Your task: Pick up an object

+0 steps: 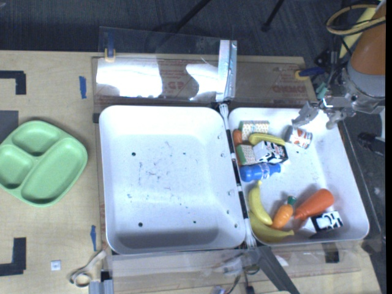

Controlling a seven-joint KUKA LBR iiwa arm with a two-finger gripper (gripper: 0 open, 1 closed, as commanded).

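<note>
Up at the far right corner of the right bin (352, 182), the gripper (318, 112) hangs with its two fingers spread apart and nothing between them. One fingertip (304, 114) sits just above a small red-and-white can (301, 138), which lies tilted near the bin's back wall; whether they touch cannot be told. The grey arm with its orange band (370, 57) comes in from the right.

Objects crowd the right bin's left side and front. A small patterned box (254, 128) lies near the divider, with a yellow piece (267, 139) and a black-and-white carton (272, 155) just beside it, and a blue bottle (258, 171) in front of those. A banana (263, 216) curves along the front left, touching a small carrot (283, 214); a larger carrot (314, 204) lies beside that, next to a black-and-white block (327, 222).

The left bin (165, 176) shows only faint scuffs. A green divided plate (40, 162) rests on the bench, well apart at the left.
</note>
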